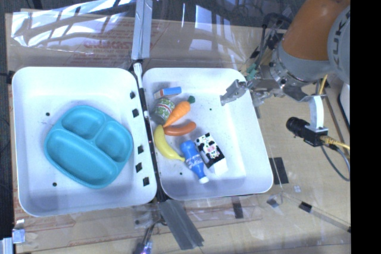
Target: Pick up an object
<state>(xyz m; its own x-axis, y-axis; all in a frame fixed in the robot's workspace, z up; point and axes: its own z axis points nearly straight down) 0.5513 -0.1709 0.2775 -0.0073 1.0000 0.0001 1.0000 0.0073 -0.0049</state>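
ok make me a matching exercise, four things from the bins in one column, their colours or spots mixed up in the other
Things:
1. plate
2. banana
3. carrot
4. bottle

Descriptions:
A. orange with a green top
B. yellow, by the right bin's left wall
C. light blue, alone in the left bin
D. blue with a white cap

Pairs: 1-C, 2-B, 3-A, 4-D

My arm (312, 27) reaches in from the right, orange band up top. My hand (233, 94) hangs low, leaning left, nothing between its fingers.
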